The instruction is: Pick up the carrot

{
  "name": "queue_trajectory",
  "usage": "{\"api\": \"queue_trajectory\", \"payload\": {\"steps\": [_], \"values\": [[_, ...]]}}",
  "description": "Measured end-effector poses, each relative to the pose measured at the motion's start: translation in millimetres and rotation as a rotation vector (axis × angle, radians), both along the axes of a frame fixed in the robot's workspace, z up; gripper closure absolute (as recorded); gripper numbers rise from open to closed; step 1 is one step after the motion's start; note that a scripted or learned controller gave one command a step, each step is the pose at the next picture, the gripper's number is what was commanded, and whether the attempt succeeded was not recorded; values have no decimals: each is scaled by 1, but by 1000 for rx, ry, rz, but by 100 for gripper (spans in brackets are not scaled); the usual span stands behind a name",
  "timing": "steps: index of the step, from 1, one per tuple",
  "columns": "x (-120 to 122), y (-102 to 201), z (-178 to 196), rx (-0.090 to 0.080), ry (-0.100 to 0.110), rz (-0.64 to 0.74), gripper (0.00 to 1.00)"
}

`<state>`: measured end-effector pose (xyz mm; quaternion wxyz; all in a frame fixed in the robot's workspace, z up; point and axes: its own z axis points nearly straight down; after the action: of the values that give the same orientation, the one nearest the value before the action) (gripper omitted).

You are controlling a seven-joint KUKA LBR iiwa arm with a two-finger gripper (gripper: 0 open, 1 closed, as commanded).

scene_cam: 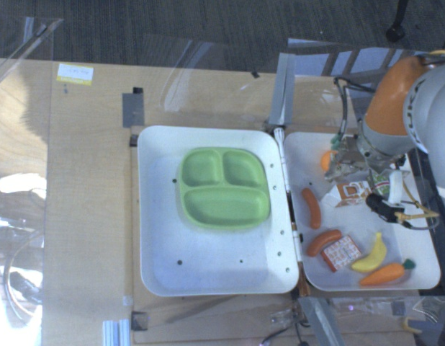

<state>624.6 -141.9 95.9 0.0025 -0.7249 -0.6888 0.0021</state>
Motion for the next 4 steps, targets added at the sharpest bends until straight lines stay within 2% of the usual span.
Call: {"api": "queue_trajectory", "payload": {"steps": [1,2,3,4], "values": [[4,0,3,-3,-15,2,0],[44,-10,-8,2,1,28,0],[44,-18,4,-11,-3,23,100],[28,60,127,-1,-15,-1,100]]}}
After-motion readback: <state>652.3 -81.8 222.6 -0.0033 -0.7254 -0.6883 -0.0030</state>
